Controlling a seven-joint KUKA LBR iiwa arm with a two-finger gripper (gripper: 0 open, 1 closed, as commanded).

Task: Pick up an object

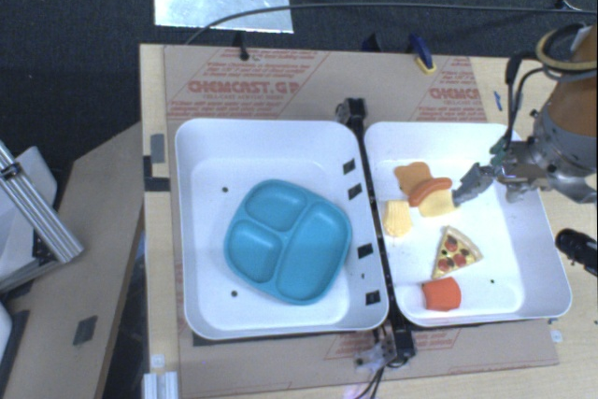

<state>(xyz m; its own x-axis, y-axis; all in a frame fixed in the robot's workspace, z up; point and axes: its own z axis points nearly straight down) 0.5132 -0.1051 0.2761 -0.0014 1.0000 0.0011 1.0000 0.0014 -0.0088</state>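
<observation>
With the tool (464, 189) poised just beside the hot dog toy (429, 192) in the right bin (542, 294), its grip state not discernible, a centred, vertical descent over the toy is advised.

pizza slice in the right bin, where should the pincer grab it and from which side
Probably from straight above, closing across the narrow middle of the pizza slice. It lies flat on the floor of the right bin, apart from the orange block below it and the hot dog above, so both slanted edges are free. The pincer is near the hot dog now.
</observation>
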